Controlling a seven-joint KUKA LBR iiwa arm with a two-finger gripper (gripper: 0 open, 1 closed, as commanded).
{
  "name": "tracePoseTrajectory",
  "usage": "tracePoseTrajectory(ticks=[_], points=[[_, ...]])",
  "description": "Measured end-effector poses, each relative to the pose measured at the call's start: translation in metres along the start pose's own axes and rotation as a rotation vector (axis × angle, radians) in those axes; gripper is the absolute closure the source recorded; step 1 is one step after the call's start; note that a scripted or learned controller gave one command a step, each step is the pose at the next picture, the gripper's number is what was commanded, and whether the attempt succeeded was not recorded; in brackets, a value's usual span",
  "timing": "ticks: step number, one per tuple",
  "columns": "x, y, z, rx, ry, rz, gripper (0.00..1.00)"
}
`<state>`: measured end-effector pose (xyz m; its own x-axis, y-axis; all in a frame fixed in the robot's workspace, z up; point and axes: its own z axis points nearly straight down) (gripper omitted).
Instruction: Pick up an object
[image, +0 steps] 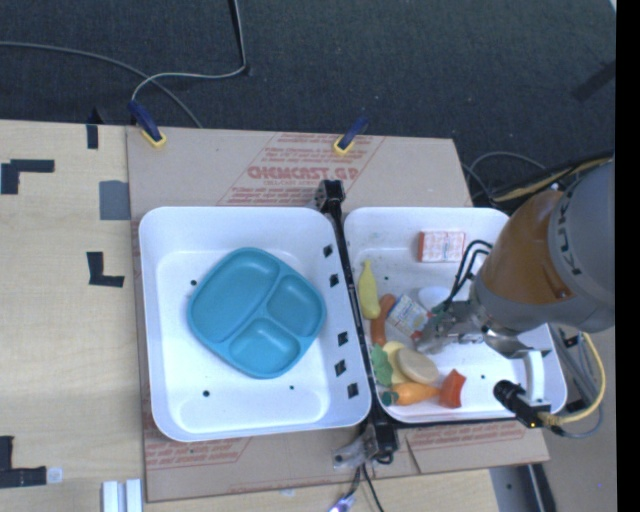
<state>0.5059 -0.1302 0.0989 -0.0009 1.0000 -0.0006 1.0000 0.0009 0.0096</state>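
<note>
The right bin (395, 225) holds a heap of small toy foods along its left side: a yellow banana-like piece (368, 288), a clear crinkled wrapper (405, 312), a pale round piece (418, 366), an orange piece (412, 392), a red piece (452, 388) and green bits (381, 360). A small orange-and-white box (441, 245) lies at the bin's far side. My gripper (432, 337) is low over the heap, between the wrapper and the pale round piece. The arm's wrist covers its fingers.
The left bin (160, 330) holds a blue divided plate (257, 311). A black divider with clips (345, 300) runs between the bins. The grey arm with its orange band (525, 265) fills the right bin's right half. Cables (565, 405) hang at the right.
</note>
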Motion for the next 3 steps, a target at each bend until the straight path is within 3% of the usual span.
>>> tracePoseTrajectory(ticks=[1, 2, 3], points=[[0.000, 0.000, 0.000, 0.000, 0.000, 0.000, 0.00], [-0.026, 0.071, 0.013, 0.004, -0.002, -0.001, 0.00], [-0.027, 0.071, 0.003, 0.004, -0.003, -0.001, 1.00]])
